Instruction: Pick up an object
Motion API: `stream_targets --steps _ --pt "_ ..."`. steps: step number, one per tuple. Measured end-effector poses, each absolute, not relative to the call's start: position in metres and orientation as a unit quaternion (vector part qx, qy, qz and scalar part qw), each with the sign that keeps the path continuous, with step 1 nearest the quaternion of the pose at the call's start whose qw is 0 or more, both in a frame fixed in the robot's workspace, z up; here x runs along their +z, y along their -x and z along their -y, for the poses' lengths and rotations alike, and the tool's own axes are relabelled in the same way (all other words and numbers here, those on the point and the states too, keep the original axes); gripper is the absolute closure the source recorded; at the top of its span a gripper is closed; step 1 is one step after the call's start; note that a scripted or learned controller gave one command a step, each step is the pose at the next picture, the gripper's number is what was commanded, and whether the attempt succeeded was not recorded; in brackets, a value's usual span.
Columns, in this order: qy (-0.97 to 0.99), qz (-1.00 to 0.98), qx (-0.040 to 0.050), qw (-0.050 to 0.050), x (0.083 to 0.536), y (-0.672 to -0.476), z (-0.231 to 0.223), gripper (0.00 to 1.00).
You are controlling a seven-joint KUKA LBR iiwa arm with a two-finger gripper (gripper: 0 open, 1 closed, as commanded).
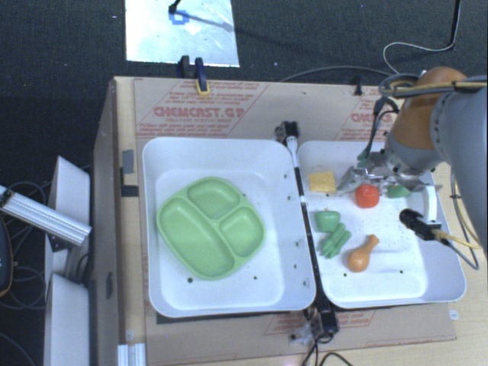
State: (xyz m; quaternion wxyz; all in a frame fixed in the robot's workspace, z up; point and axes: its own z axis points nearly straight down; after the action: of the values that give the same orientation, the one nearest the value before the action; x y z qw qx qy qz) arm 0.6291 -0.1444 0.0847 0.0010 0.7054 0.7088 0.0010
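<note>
Orange drumstick toy [361,255]: nearest, lying in right bin [381,280], free.
Green pea-pod piece [334,242]: just left of drumstick, beside the divider.
Green pepper piece [327,220]: just above the pod.
Divided green plate [210,226]: in left bin [221,284], three compartments.
Red tomato [367,195]: mid right bin, right under my fingertips.
Yellow block [322,182]: left of tomato, apart from it.
My gripper [371,174]: low over the tomato; open or clenched, can't tell.
My arm [442,124]: enters from the right, orange band at the far end.
</note>
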Motion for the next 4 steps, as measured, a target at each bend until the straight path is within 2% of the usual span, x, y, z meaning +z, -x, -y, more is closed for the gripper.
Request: stream_targets --steps 1,2,3,4 --pt "-0.704 -0.71 0.001 0.003 0.096 -0.63 0.145 1.0" --pt "-0.706 -0.708 0.0009 0.002 0.187 -0.588 0.128 1.0" --pt "-0.707 -0.708 0.0008 0.002 0.252 -0.549 0.122 1.0" --pt "-0.706 -0.708 0.0004 0.001 0.228 -0.581 0.135 1.0"
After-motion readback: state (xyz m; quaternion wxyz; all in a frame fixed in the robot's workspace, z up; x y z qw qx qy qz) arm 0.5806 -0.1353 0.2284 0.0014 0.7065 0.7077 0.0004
